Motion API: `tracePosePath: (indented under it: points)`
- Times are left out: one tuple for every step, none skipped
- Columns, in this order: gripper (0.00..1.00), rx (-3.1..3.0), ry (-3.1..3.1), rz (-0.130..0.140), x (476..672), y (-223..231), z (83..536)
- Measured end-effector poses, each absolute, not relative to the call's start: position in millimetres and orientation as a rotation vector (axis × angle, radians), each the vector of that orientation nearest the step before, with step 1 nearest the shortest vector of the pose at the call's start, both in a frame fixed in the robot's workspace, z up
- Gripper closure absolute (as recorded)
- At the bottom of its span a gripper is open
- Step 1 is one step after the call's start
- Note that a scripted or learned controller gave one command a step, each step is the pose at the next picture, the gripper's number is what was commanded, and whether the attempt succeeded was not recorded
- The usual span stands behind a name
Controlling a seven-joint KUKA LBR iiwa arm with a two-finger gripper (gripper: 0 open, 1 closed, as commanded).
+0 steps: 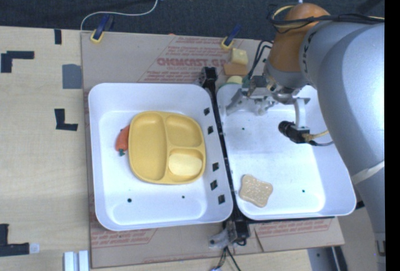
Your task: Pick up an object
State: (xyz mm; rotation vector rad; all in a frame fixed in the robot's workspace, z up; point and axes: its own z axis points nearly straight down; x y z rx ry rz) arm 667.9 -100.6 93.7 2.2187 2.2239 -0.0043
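A pale, speckled flat piece (256, 190), shaped like a slice of bread or a cracker, lies on the floor of the right bin (312, 167) toward that bin's 7 o'clock corner, close to the divider between the bins. Nothing touches it. The gripper (253, 98) is at the opposite end of the same bin, up near the far rim; from the piece it lies at about 12 o'clock, well apart, with bare white floor between them. Metal parts of the claw splay out over the bin's rim, but the view is too cluttered there to judge how the claw stands, so I cannot tell whether it is wide or narrow, and no object shows between its parts. Just beyond the claw, at its 11 o'clock, small tan and yellow blocks (237, 61) and a pale rounded item sit at the bench edge outside the bin. Above the claw the orange band (289, 45) and the wide grey arm (350, 88) fill the bin's 2 o'clock side.

In the left bin (106, 138) a yellow divided tray (164, 138) rests near the middle; a pale yellow rounded object (185, 164) sits in its 4 o'clock compartment. A red-orange item (122, 138) pokes out from under the tray's 9 o'clock edge, mostly hidden. Both bins stand on a cardboard sheet (156, 57) held by blue clips at its far edge.
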Motion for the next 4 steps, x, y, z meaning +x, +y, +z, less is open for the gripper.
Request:
tracePosePath:
  points:
    - [1.0, 2.219, 2.225, -0.005, 667.8, -100.2, 103.5]
    - [1.0, 2.214, 2.229, 0.007, 637.9, -27.1, 189.4]
    - [1.0, 2.211, 2.233, 0.007, 602.3, 46.5, 238.7]
    - [1.0, 2.228, 2.209, -0.002, 571.6, -52.6, 273.8]
